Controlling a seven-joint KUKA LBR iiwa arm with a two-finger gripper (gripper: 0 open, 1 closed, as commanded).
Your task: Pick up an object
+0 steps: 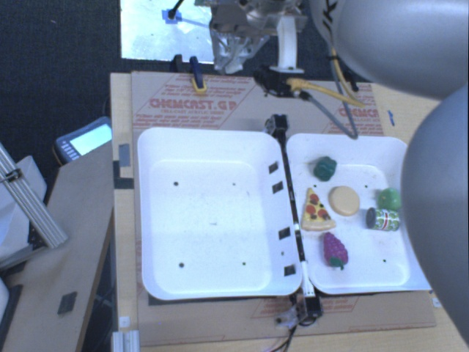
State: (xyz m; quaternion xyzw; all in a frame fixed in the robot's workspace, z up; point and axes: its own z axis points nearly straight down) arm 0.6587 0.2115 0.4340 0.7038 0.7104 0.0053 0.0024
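A: Where do the candidates lie?

B: All in the right bin [396, 273]; a pizza slice [316, 211] near the divider, a purple grape bunch [335, 249] just below it, a tan round biscuit-like disc [344, 200], a small can [382, 219], a dark green piece [325, 169] and a lighter green one [390, 198] by the arm; the left bin [212, 218] takes none of them.

A: And the gripper?

B: The gripper [233, 56] hangs high above the bench's far edge, well apart from both bins; whether it is spread or pressed together I cannot tell.

A: Which would handle best?

B: They look like light, hard plastic toys, likely slippery; I would judge the can easiest, pinched across its round sides; the flat slice offers little but its edges.

A: Any writing?

B: "CHEMCAST GP" in red on the brown board [192, 103]; the can's label is too small to read.
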